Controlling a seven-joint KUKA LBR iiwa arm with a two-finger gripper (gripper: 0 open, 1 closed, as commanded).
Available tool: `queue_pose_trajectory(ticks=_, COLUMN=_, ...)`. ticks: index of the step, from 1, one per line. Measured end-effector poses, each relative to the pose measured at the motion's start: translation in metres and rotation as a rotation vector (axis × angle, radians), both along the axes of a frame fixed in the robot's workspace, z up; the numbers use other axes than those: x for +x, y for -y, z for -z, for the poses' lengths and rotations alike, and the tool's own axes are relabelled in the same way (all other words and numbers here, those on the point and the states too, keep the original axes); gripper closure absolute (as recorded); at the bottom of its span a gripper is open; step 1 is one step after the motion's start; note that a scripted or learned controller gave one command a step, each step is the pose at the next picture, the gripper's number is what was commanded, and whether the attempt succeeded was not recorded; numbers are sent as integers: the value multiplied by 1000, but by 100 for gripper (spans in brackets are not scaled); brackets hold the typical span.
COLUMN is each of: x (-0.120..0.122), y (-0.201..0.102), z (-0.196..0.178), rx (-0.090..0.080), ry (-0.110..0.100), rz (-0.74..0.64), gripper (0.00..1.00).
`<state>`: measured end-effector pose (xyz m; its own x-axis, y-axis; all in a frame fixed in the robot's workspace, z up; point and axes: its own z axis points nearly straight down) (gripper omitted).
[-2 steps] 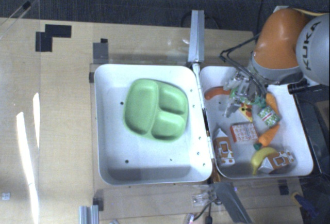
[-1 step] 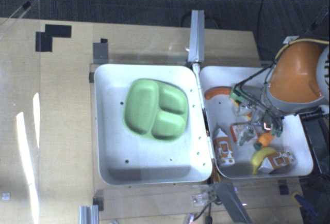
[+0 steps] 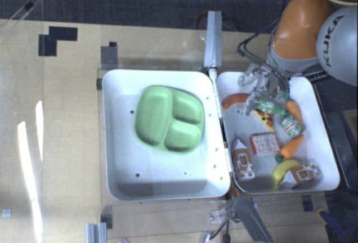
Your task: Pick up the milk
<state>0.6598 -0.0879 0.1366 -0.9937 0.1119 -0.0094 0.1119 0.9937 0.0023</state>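
A: Status, biggest first?

B: Light wooden counter (image 3: 67, 141) carries two shallow white plastic bins side by side. Left bin (image 3: 114, 124) holds a light-green moulded three-compartment tray (image 3: 168, 117), roughly at its centre. Right bin (image 3: 330, 172) holds all the clutter. Grey KUKA arm with its orange shell (image 3: 305, 26) comes in from 2 o'clock of the frame.

A: Gripper?

B: Metal two-finger gripper (image 3: 263, 93) sits low over the right bin's 12 o'clock end, in among an orange sausage-shaped piece (image 3: 234, 101), a green-labelled packet (image 3: 290, 124) and an orange carrot-shaped toy (image 3: 295, 111). Can't tell if it's wide or narrow, too much overlap. Nothing visibly held.

A: Milk?

B: Best guess, two candidates: small brown-and-white carton (image 3: 243, 162) at the bin's 8 o'clock, and a similar brown-and-white carton (image 3: 302, 173) at 5 o'clock, touching a yellow plastic banana (image 3: 285, 169). Can't say which is the milk. Both lie in the bin, well apart from the gripper.

A: Progress?

B: Judging by this, pick not done. Left: move to the 6 o'clock end, descend, close, lift.

A: Readable text?

B: "KUKA" on the arm's grey housing at the frame's 3 o'clock edge. Red-brown square box (image 3: 264, 144) mid-bin has print, too small to read. Carton labels likewise.
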Motion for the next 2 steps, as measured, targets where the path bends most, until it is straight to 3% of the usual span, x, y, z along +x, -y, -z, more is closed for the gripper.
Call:
queue_pose_trajectory(ticks=1, x=-48, y=55, z=44, rx=-3, ry=0, rz=-252, gripper=0)
queue_pose_trajectory(ticks=2, x=-80, y=100, z=-8, rx=3, ry=2, rz=-362, gripper=0)
